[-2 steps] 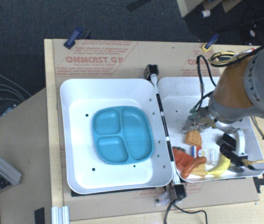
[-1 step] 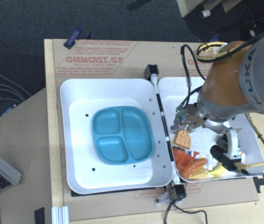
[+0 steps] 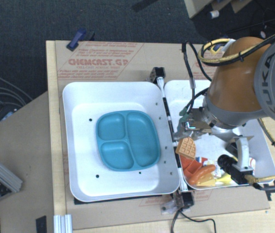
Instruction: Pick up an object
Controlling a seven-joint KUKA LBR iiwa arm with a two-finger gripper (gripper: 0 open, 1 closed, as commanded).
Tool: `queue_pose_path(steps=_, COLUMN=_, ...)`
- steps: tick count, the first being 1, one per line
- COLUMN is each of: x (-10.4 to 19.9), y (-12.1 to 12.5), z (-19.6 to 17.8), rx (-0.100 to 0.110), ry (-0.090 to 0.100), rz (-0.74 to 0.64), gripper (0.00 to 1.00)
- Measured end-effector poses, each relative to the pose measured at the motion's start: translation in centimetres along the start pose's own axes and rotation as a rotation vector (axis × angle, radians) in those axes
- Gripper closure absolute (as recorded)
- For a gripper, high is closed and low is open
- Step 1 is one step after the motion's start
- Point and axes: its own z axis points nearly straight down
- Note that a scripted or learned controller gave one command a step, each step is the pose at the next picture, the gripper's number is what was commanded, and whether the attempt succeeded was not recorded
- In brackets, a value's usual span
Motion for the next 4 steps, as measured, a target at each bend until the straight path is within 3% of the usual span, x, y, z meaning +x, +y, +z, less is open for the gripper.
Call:
queue_pose_path(steps=1, x=-1.4, y=0.0, z=-0.7, rx=-0.002, ry=-0.001, rz=0.001, gripper=1.00)
queue_pose_path(steps=2, x=0.0, y=0.0, z=-1.8, rx=-0.001, ry=-0.001, rz=0.000, gripper=1.00)
queue_pose_path(steps=3, x=-2.8, y=0.0, z=-1.8, rx=0.000, ry=-0.001, rz=0.001, gripper=1.00)
queue_pose_path(steps=4, x=3.0, y=0.0, z=-0.6, rx=0.003, ry=0.001, rz=0.000, gripper=1.00)
